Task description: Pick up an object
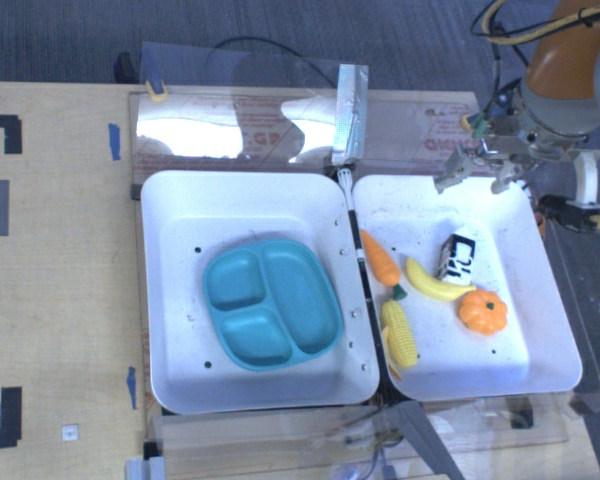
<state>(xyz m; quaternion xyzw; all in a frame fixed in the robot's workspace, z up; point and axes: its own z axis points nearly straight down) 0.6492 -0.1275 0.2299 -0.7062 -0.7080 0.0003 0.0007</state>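
Glossy round pumpkin (482, 311), curved banana (435, 284) (smooth)

Bright overhead light, glare on plastic sheet (235, 128), sharp

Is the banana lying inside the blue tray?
No, the banana lies in the right bin, while the blue tray sits in the left bin.

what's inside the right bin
The right bin holds a carrot, a banana, a corn cob, a small orange pumpkin and a black-and-white item standing against the banana. Whatever lies beneath these toys is covered.
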